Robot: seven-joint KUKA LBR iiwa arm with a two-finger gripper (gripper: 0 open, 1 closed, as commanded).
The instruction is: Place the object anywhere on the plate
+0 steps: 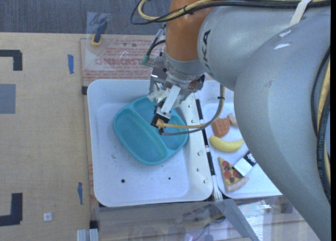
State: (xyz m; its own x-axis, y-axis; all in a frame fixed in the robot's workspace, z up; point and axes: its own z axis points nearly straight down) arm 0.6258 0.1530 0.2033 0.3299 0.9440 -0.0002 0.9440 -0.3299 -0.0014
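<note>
One hand (159, 96) over blue plate (137, 136) far edge; banana (227, 143) well apart.

Bright even light, soft shadows, slight blur, no glare

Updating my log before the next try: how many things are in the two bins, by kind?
Blue plate: 1
Banana: 1
Pizza slice: 1
Orange-brown food piece: 1
Black-and-white block: 1
Total: 5 clearly seen; the arm covers part of the right bin.
</note>
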